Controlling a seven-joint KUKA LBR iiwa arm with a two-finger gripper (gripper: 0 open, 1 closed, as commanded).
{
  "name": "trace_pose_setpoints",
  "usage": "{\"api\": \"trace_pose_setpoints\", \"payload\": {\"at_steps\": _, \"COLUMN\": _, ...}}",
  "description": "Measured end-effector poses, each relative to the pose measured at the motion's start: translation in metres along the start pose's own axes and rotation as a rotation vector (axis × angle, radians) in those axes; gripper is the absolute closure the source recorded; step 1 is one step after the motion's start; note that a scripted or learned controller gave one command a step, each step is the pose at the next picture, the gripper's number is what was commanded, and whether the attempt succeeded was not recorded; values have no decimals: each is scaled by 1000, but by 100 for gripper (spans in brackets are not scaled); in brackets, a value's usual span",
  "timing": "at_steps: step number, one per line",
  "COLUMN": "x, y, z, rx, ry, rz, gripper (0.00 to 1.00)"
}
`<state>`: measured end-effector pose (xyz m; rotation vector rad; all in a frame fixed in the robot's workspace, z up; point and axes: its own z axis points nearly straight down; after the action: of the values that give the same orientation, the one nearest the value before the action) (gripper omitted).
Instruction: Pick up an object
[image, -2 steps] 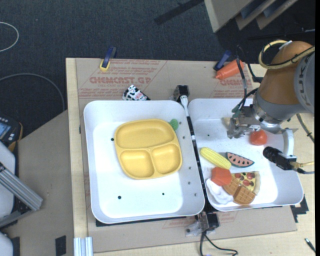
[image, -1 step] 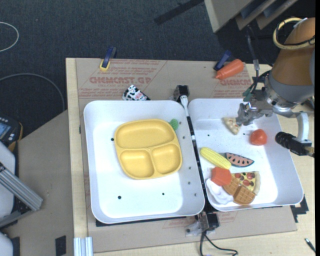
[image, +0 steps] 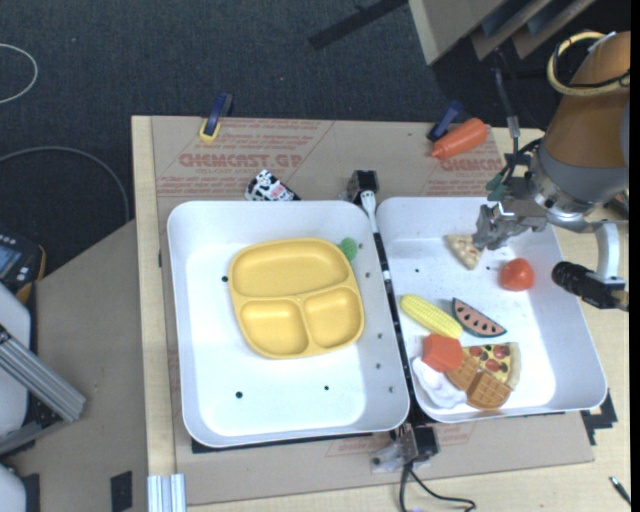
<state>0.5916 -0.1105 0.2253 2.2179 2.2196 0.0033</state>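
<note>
While the table carries two shallow white bins side by side, the left bin holds a yellow divided tray, with a small green thing just past the tray's far right corner. Next in size, the right bin holds the smaller toys: a corn cob near its middle, a watermelon slice just right of the cob, and at the near edge a pizza slice, a waffle, an orange-red block and a white piece crowded together. A red tomato-like toy lies apart toward the right wall. Reaching in from the right, the arm sets the hand low over the far part of this bin, just beside a small tan wedge. Whether the hand is open or closed I cannot tell, and nothing is seen gripped.
</note>
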Motion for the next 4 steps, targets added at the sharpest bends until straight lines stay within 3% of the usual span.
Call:
{"api": "trace_pose_setpoints", "payload": {"at_steps": 1, "x": 14, "y": -57, "z": -7, "rx": 8, "ry": 3, "rz": 2, "gripper": 100}}
{"api": "trace_pose_setpoints", "payload": {"at_steps": 2, "x": 27, "y": -85, "z": -8, "rx": 8, "ry": 3, "rz": 1, "gripper": 100}}
{"api": "trace_pose_setpoints", "payload": {"at_steps": 3, "x": 22, "y": -93, "z": 0, "rx": 7, "ry": 2, "rz": 2, "gripper": 100}}
{"api": "trace_pose_setpoints", "payload": {"at_steps": 4, "x": 18, "y": -84, "z": 11, "rx": 7, "ry": 2, "rz": 2, "gripper": 100}}
